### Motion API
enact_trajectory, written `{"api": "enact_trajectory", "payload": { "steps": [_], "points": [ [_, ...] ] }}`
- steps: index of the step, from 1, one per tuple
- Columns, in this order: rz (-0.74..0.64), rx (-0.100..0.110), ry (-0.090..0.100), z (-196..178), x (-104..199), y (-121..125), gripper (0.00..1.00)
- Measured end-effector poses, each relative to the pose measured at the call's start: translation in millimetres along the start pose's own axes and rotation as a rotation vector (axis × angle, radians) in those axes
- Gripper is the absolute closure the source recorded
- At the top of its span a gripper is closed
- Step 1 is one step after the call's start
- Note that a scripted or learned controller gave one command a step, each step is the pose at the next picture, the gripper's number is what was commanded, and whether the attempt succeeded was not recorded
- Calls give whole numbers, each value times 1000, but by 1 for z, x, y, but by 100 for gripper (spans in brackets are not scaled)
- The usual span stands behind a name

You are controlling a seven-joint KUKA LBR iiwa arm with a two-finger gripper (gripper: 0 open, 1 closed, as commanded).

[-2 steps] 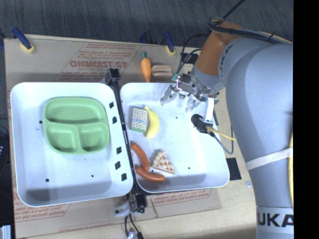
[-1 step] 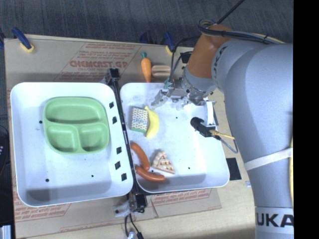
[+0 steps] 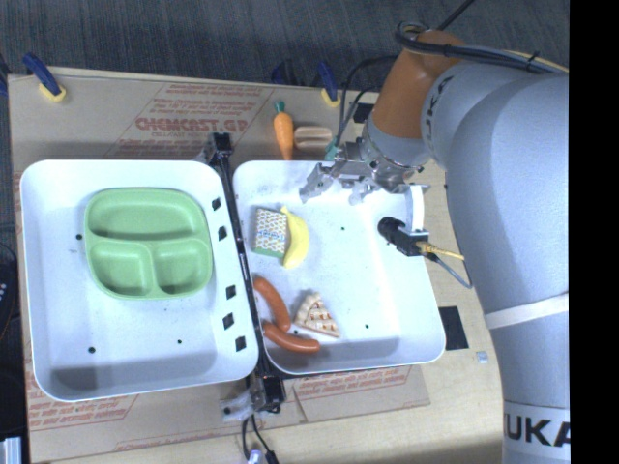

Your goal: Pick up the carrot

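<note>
Overhead slanted view of the table [image 3: 145, 114], covered with printed cardboard and carrying two shallow white bins side by side. The left bin [image 3: 58, 356] occupies the left half of the frame and holds a green divided plate [image 3: 148, 242] in its upper part. The right bin [image 3: 406, 327] sits at centre and contains a yellow banana [image 3: 298, 243] touching a patterned square block [image 3: 270, 230], with two orange-red sausages [image 3: 276, 315] and a waffle-like wedge [image 3: 317, 315] near its lower edge. The carrot [image 3: 282, 133], orange with a green top, lies on the cardboard outside the bins, just above the upper rim of the right bin, beside a hot-dog bun [image 3: 312, 138]. The grey arm [image 3: 503, 162] with its orange band [image 3: 406, 90] enters from the right of the frame; the gripper [image 3: 340, 187] hangs over the upper part of the right bin, its jaws spread apart and holding nothing, near the carrot but apart from it.
</note>
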State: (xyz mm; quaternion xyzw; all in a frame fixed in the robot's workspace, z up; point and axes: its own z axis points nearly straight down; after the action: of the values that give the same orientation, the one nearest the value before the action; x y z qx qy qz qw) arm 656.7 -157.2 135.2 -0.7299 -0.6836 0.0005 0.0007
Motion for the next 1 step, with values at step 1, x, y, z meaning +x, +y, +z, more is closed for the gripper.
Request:
{"api": "enact_trajectory", "payload": {
  "steps": [1],
  "points": [
    [108, -1, -1, -1, -11, 1, 0]
  ]
}}
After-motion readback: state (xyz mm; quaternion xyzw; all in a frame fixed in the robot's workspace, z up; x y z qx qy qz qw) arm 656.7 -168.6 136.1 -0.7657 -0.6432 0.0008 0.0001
